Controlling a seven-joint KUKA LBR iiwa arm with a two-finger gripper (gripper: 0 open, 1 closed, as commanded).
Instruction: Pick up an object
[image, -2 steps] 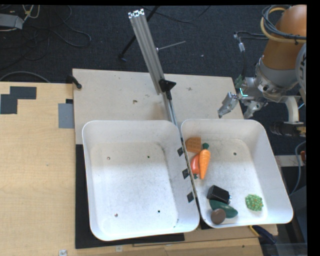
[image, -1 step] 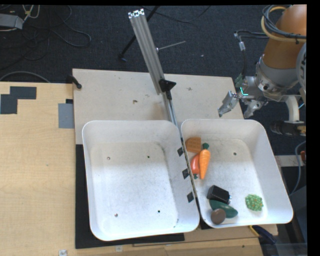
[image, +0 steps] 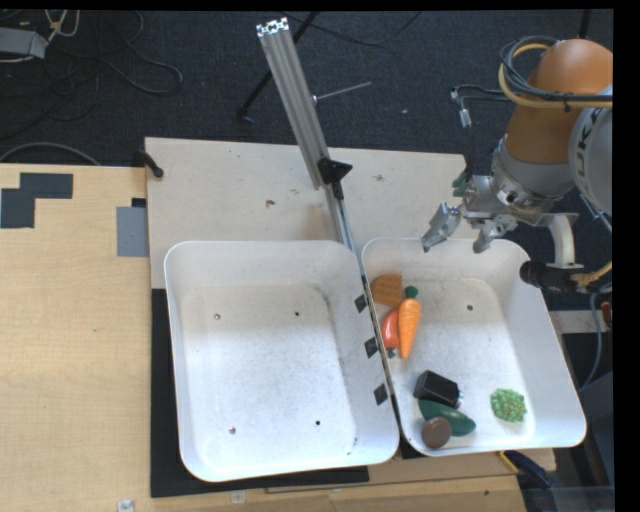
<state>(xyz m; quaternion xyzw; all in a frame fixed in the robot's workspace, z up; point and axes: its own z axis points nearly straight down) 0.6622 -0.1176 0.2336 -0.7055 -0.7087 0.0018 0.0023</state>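
The worktop (image: 250, 190) is a pale beige board, scuffed with a few small dark marks, and it carries two shallow white bins side by side. The left bin (image: 200, 265) shows only scattered dark specks on its floor. The right bin (image: 545, 330) holds all the loose things. Against its left wall lies a toy carrot (image: 409, 325), orange with a green top, tip pointing toward the near edge; a tan bread-like piece (image: 386, 289) sits just beyond it and a red piece (image: 389, 331) peeks out from its left side, both touching it. Nearer the front lie a black block (image: 437, 387), a dark teal piece (image: 452, 419) under it and a brown round piece (image: 436, 432), all three bunched together. A bumpy green ball (image: 508, 404) rests apart, toward the right wall.

The hand (image: 463, 228) hangs above the far rim of the right bin, fingers spread apart and nothing between them, well clear of the toys below.

A slanted aluminium rail (image: 298, 105) rises from the divide between the bins. Left of the worktop is a light wood surface (image: 70, 330) bearing grey and dark patches. Beyond lies dark carpet (image: 150, 70) strewn with cables (image: 150, 50).
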